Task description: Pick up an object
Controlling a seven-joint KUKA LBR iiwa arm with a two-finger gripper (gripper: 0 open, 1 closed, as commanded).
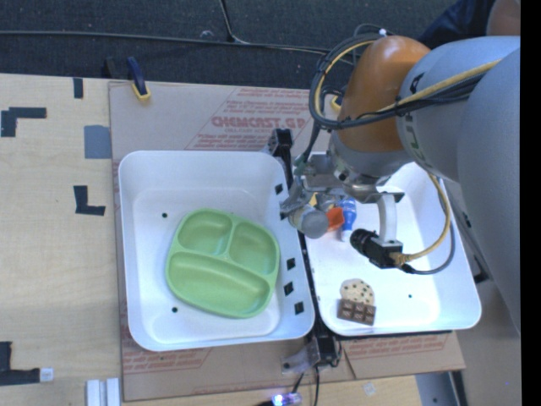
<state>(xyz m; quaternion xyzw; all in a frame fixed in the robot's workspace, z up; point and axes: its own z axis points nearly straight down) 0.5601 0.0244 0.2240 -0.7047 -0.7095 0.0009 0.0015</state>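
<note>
Two white bins; in the right bin (456, 307), beside the cookie (357, 291), sits an orange-blue object (341, 216) under the hand (314, 214). Grip unclear; best descend straight, centred.

The green plate (223, 263) looks like smooth matt plastic. Both white bins (135, 227) seem glossy plastic, resting on brown cardboard (211, 117).

Wooden bench (51, 252), brown cardboard sheet (220, 112) on it, 2 white bins (135, 227) side by side atop the cardboard
</note>
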